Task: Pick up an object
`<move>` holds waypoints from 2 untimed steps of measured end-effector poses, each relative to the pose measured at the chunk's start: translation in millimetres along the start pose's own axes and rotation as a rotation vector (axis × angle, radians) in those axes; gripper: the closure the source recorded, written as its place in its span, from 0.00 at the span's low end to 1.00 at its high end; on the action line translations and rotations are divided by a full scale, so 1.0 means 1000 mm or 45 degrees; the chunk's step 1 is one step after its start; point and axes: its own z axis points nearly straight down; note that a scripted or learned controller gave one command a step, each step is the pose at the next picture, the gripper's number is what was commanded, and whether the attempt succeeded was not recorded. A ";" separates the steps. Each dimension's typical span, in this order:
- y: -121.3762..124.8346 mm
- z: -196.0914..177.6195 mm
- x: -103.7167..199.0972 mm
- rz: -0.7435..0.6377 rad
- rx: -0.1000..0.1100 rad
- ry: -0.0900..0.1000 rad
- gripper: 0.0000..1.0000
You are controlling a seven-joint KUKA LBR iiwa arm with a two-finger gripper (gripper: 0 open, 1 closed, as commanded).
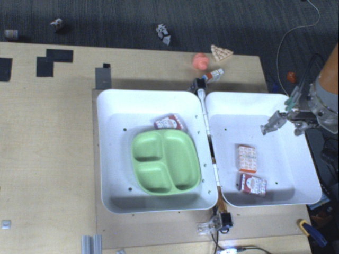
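My gripper hangs over the right bin near its right rim, open, with nothing between its fingers. Below and left of it, an orange and white packet lies on the bin floor. A red and white packet lies just in front of that one. In the left bin sits a green divided plate, with another red and white packet at its far edge.
Behind the bins on the bench lie a pink ball, a toy pizza slice and a small tube. A ridge separates the two bins. Cables and a clip sit at the front edge.
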 end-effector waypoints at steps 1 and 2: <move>-0.008 0.121 0.025 0.003 0.004 0.001 0.00; -0.021 0.195 0.033 0.004 -0.007 -0.001 0.00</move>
